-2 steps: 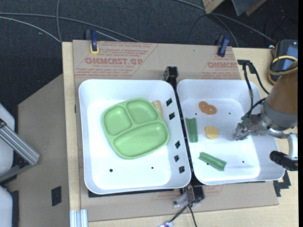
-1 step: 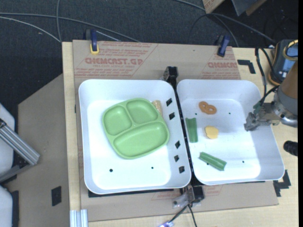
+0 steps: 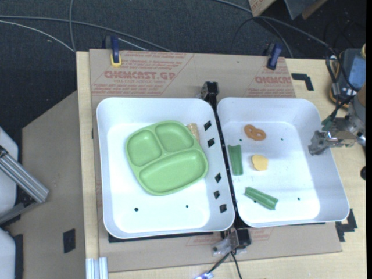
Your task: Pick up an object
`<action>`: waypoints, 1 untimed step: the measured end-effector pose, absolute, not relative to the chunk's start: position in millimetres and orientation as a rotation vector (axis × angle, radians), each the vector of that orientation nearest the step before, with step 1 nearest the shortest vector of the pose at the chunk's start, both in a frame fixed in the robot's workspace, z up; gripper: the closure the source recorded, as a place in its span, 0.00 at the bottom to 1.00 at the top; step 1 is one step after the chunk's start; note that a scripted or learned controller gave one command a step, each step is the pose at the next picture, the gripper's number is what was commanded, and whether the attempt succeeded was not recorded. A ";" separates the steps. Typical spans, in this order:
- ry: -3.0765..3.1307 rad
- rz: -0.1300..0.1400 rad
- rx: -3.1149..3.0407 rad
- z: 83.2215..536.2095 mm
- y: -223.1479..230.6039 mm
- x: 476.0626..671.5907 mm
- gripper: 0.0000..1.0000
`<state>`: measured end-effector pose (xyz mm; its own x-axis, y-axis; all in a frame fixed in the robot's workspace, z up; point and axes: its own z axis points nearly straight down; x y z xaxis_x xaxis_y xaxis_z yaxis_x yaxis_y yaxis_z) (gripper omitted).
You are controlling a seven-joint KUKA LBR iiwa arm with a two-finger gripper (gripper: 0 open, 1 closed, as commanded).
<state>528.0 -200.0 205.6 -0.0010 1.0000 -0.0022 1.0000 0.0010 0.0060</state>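
**White bins, one plate, four small items**

White plastic forms both bins on the surface (image 3: 87, 156). The left bin (image 3: 116, 214) holds a green divided plate (image 3: 167, 157), with what may be a tan piece (image 3: 192, 131) tucked at its upper right edge. The right bin (image 3: 325, 196) holds a brown pretzel (image 3: 254, 132), a yellow chunk (image 3: 260, 163), a green stick (image 3: 235, 159) by the divider, and a second green stick (image 3: 261, 197) lying aslant near the front. The gripper (image 3: 318, 142) sits at that bin's right rim, touching none of them; whether it is open, I cannot tell.

A robotics lab: paper-covered bench (image 3: 145, 74) held by clamps (image 3: 115, 50), loose cables (image 3: 70, 22), aluminium framing (image 3: 20, 173), dark carpet.
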 end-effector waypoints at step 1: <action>2.219 0.005 2.215 242.8 -200.3 529.5 1.00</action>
